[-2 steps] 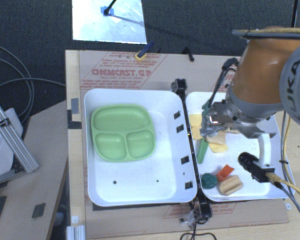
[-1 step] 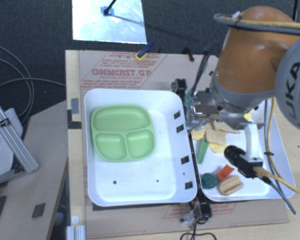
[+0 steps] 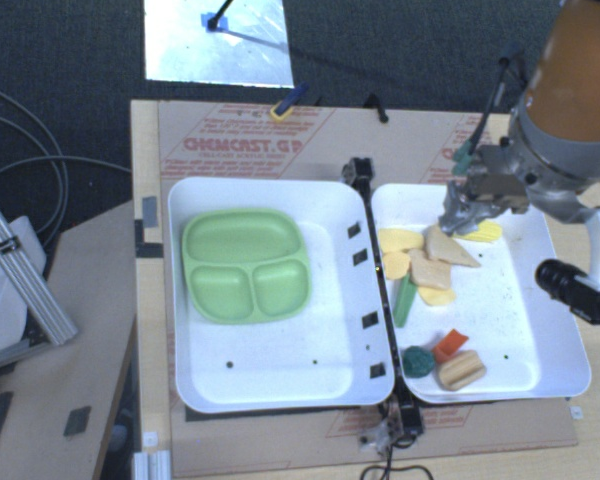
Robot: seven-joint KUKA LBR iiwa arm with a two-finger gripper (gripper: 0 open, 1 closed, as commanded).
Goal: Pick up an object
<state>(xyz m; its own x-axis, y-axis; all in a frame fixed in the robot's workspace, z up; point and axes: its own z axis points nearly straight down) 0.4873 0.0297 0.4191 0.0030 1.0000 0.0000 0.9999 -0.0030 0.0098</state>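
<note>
My gripper [image 3: 460,220] hangs low over the back of the right bin [image 3: 540,308], just above a tan wedge [image 3: 450,248]. Around that wedge lie several yellow and tan food pieces: a yellow piece [image 3: 400,240] to its left, another yellow one [image 3: 485,232] to its right, and a tan slab [image 3: 432,273] below. A green stick [image 3: 404,300] lies near the bin's left wall. At the front sit a dark green lump [image 3: 417,361], an orange piece [image 3: 450,344] and a tan roll [image 3: 461,370]. Nothing shows between the fingers.
The left bin [image 3: 330,368] holds a green three-compartment tray [image 3: 246,265]. A black divider [image 3: 375,278] runs between the two bins. The arm's grey and orange body [image 3: 575,78] looms over the back right corner.
</note>
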